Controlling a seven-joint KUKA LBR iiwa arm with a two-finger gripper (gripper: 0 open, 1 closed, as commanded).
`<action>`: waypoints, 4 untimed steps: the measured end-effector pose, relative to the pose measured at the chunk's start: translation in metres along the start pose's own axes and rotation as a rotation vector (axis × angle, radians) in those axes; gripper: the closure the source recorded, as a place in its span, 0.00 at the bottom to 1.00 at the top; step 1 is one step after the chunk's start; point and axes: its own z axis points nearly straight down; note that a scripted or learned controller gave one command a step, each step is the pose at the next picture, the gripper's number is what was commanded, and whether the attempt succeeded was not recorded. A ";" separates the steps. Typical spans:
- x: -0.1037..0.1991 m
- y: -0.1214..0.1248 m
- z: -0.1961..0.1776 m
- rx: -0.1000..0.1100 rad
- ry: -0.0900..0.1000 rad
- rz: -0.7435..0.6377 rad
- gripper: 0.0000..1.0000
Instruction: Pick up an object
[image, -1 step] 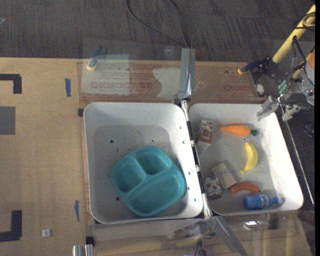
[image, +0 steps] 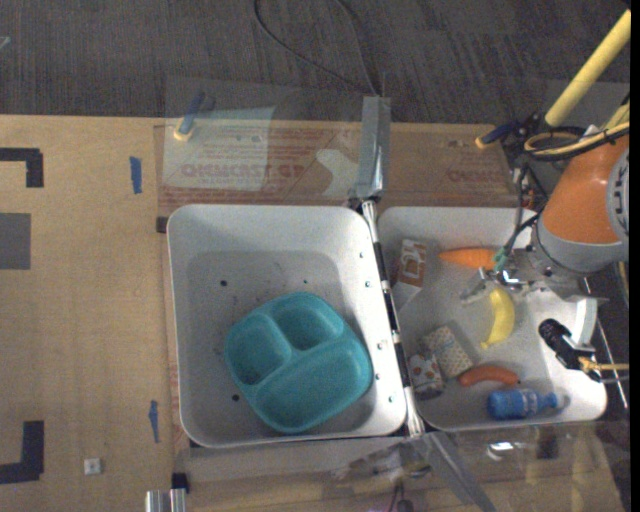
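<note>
The grey arm (image: 590, 240), with its orange band, rises closest to the lens at the right edge and reaches over the right bin. Its pincer (image: 492, 286) hangs low at the upper end of the banana (image: 499, 318), just below the carrot. Whether the pincer is open or closed cannot be told from this angle, and nothing can be seen in its hold.

The pale wooden worktop (image: 80, 300) carries everything, with black corner marks and small strips of blue tape on its left part. A clear plastic sheet (image: 260, 150) lies flat on it behind the bins.

The left bin (image: 190, 250) is the bigger of the two white bins and holds a teal divided plate (image: 298, 360), which sits tilted toward the bin's front right corner. The right bin (image: 590, 400) touches it along a shared metal seam.

The right bin holds the loose things. The banana lies near the middle, curved and pointing from the pincer down toward the front. The carrot (image: 468, 257) lies crosswise near the back wall. A blue bottle (image: 520, 403) lies on its side at the front wall, and a red-orange sausage-shaped thing (image: 488, 376) lies just behind it. A checkered packet (image: 447, 350) lies left of the banana, with a smaller packet (image: 425, 373) touching it against the left wall. A small brown and white carton (image: 412, 262) stands near the back left corner, beside the carrot.
</note>
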 end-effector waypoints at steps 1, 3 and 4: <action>-0.003 0.002 0.008 -0.002 0.000 0.149 0.00; 0.032 0.026 -0.097 0.002 0.000 0.190 1.00; -0.008 0.047 -0.074 0.002 -0.001 0.294 1.00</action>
